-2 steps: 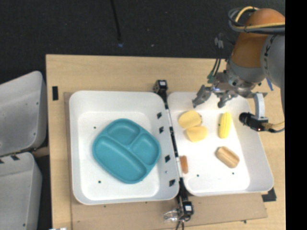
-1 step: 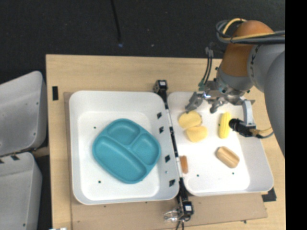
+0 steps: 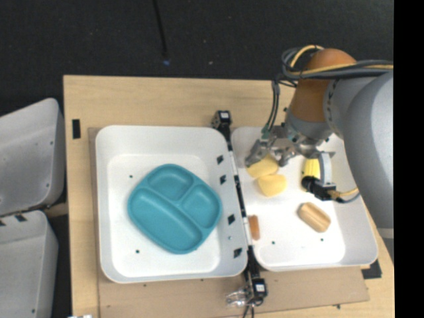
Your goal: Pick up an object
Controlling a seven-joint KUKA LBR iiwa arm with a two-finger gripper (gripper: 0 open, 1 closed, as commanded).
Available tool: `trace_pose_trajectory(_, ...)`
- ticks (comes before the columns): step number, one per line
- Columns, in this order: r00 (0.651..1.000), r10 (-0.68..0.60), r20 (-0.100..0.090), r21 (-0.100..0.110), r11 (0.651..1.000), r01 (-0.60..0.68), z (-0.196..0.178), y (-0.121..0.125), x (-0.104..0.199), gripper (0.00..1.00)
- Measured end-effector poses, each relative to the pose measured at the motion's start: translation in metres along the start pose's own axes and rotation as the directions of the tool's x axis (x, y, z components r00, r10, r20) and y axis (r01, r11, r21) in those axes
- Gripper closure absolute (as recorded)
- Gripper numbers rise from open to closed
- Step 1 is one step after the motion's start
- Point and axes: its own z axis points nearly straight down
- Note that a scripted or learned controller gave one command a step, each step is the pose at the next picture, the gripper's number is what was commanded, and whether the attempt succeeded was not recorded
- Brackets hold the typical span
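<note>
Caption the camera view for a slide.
Arm reaches into the right bin above two yellow pieces; a teal tray sits in the left bin.

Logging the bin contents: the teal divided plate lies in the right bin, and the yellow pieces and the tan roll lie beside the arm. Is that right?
Not quite. The camera view shows the teal divided plate in the left bin, not the right one. The yellow pieces and the tan roll do lie beside the arm, in the right bin.
</note>
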Motion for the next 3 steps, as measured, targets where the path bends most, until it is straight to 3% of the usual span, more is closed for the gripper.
trace_pose_trajectory(1, 1.0, 0.002, 0.0, -0.002, 1.0, -0.002, 0.004, 0.001, -0.001, 0.0)
trace_pose_trajectory(2, 1.0, 0.002, 0.005, -0.018, 1.0, -0.002, -0.014, 0.005, -0.004, 1.0)
trace_pose_trajectory(3, 1.0, 0.0, -0.001, -0.007, 1.0, 0.0, -0.058, 0.01, -0.005, 1.0)
